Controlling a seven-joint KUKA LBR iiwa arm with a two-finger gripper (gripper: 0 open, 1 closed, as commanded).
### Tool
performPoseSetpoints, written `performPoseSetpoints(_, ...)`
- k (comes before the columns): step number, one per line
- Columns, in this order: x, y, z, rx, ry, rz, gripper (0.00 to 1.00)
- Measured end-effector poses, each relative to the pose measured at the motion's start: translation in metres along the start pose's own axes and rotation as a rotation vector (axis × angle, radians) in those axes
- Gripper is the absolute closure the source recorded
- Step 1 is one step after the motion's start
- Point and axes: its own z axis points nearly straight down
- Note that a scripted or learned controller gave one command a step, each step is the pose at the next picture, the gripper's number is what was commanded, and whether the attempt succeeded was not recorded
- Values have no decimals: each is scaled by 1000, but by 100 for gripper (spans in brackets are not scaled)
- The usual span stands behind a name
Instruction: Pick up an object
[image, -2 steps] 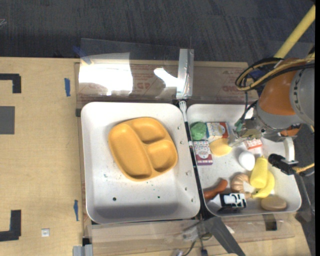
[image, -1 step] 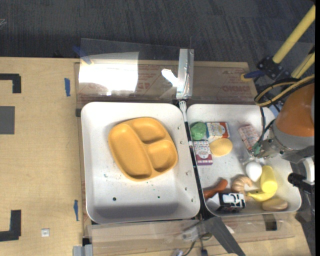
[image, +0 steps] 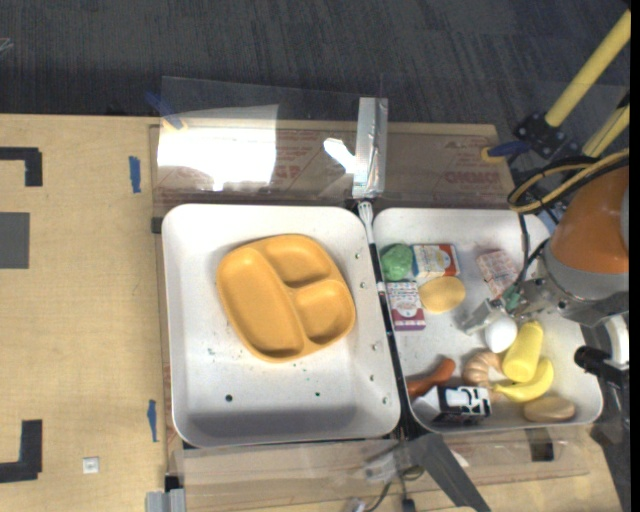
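I am hanging my end effector (image: 497, 308) low over the right bin (image: 590, 400), its metal tip just above a smooth white egg (image: 500, 333); I cannot tell how far it is open, and nothing is showing in its grip. The egg is lying mid-bin, touching a curved yellow banana (image: 527, 362) on its right. A round yellow lemon (image: 442, 294) is sitting to the egg's left, with a bumpy green ball (image: 397, 262) and a small printed carton (image: 433, 260) behind it. A flat red-and-white packet (image: 405, 305) is lying by the divider. Nearer the front, a glossy red sausage (image: 430, 377) and a black-and-white box (image: 464, 401) are resting. In the left bin (image: 190, 330), an orange plastic tray (image: 285, 295) with rounded compartments is lying on the speckled white floor.
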Motion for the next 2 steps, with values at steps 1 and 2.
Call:
performPoseSetpoints(1, -1, 2, -13, -7, -4, 1, 100)
performPoseSetpoints(2, -1, 2, -12, -6, -3, 1, 0)
